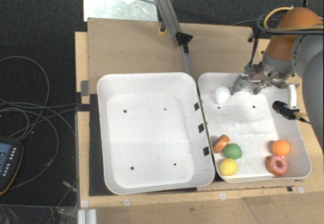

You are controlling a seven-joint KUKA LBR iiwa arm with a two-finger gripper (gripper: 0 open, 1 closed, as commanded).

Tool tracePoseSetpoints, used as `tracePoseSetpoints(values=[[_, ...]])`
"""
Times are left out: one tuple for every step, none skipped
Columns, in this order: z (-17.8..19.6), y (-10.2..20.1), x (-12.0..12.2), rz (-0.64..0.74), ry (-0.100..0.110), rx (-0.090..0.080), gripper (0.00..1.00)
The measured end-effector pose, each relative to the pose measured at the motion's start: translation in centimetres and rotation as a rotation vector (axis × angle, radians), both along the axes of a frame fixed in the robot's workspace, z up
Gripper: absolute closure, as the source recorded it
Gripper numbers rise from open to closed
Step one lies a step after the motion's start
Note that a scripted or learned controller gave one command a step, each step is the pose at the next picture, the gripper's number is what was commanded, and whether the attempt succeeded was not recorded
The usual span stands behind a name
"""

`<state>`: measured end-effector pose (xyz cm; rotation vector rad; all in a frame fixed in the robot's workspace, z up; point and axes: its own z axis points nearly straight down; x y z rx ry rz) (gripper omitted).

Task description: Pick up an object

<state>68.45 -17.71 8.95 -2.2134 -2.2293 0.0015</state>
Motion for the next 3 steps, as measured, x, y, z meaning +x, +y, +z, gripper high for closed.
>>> tracePoseSetpoints(values=[[1.4,0.0,0.2,0.004,-0.007,-0.003,1.00],[6.5,-0.8,-0.1,-0.005,-0.009,-0.002,1.00],[11.3,-1.4,0.4,-0.005,-0.009,-0.002,1.00]])
